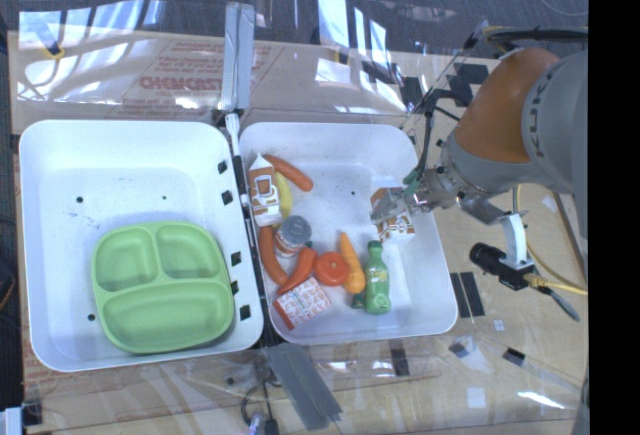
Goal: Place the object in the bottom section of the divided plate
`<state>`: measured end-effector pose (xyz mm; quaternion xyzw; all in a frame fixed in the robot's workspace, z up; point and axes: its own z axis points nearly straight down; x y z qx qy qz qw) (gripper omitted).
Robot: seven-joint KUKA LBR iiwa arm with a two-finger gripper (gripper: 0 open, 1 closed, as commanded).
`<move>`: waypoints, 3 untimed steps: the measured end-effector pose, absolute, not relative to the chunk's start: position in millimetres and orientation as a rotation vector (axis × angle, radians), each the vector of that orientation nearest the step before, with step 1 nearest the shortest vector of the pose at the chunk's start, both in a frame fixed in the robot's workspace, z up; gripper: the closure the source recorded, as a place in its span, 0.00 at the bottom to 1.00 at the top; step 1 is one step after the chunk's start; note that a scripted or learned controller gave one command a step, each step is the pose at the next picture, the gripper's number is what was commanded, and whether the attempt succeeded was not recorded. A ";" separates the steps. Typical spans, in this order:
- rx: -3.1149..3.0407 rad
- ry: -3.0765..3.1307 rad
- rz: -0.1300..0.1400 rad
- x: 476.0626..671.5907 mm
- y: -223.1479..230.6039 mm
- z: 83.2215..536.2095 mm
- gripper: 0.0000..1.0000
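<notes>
Over the right bin (435,318), gripper (392,213) is seemingly pinching a small carton (396,223); should be lifting straight up before crossing to the green plate (160,288).

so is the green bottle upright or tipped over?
Tipped. The green bottle lies flat on the floor of the right bin, cap pointing toward the far side, beside the tomato and a carrot.

I'm seeing bright, even overhead light washing the white bins (60,173) nearly flat, with only soft shadows. Window-like glare is streaking the clear sheeting (340,33) on the far surface. Detail is looking slightly soft and grainy throughout.
</notes>
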<state>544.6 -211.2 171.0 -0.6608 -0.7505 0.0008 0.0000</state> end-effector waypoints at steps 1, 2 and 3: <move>-2.044 -2.381 0.004 476.5 -148.3 188.1 1.00; -2.208 -2.230 0.005 476.5 -82.0 197.9 1.00; -2.191 -2.245 0.005 476.4 -8.9 190.6 1.00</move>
